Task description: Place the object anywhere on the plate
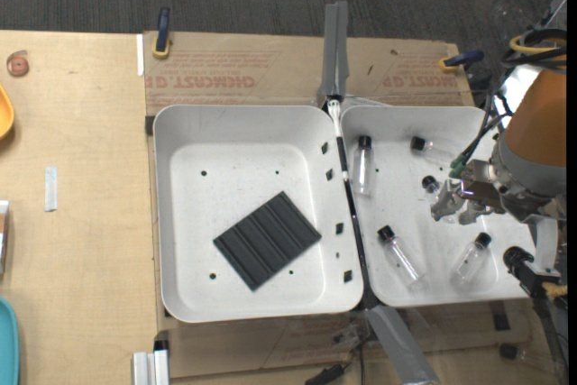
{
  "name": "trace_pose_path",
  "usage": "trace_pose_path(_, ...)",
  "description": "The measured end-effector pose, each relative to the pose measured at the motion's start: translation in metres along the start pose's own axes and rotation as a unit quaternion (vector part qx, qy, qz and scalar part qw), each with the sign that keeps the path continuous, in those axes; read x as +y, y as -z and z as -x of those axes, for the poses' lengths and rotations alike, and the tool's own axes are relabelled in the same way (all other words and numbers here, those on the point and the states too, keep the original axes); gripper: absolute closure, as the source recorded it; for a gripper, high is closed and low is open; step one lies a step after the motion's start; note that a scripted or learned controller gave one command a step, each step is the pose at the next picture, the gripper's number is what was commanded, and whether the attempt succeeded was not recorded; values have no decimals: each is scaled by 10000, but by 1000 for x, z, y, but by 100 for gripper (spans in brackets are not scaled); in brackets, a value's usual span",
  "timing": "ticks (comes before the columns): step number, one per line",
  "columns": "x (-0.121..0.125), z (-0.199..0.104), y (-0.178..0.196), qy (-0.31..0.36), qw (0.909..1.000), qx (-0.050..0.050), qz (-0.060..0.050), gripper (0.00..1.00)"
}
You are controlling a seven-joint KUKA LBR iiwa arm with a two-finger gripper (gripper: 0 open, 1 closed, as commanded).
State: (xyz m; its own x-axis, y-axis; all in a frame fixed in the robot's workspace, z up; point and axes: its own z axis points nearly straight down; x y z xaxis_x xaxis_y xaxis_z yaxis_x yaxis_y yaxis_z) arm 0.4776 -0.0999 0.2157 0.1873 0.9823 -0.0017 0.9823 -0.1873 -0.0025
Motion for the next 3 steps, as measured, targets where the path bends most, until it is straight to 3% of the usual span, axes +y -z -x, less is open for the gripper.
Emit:
trace_pose_path(1,-21,-113,25,-219,9998,-4,1,100)
trace_pose_path(2,-35,-179,15,856,9963,-9,-17,100)
trace_pose_path(3,-35,-178,15,855,9963,-9,-15,0)
